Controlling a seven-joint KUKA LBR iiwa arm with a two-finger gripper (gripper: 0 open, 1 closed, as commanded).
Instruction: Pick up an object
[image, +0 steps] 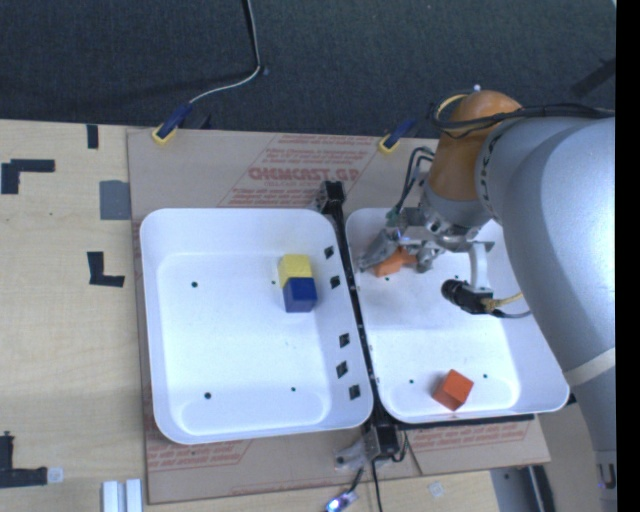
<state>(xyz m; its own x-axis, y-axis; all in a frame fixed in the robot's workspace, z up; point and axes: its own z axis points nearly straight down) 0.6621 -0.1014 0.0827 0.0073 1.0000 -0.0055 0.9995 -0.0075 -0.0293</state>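
Note:
My gripper hangs over the far left part of the right bin, under the arm's orange band. A small orange piece sits between its two fingers, which are closed on it, near the divider between the bins. An orange cube lies at the near side of the right bin, well apart from the gripper. In the left bin a yellow block touches a blue cube just in front of it.
The grey arm covers the right bin's far right corner. A black cable plug dangles beside the gripper. Black clips line the seam between the bins. A cardboard sheet lies under both bins.

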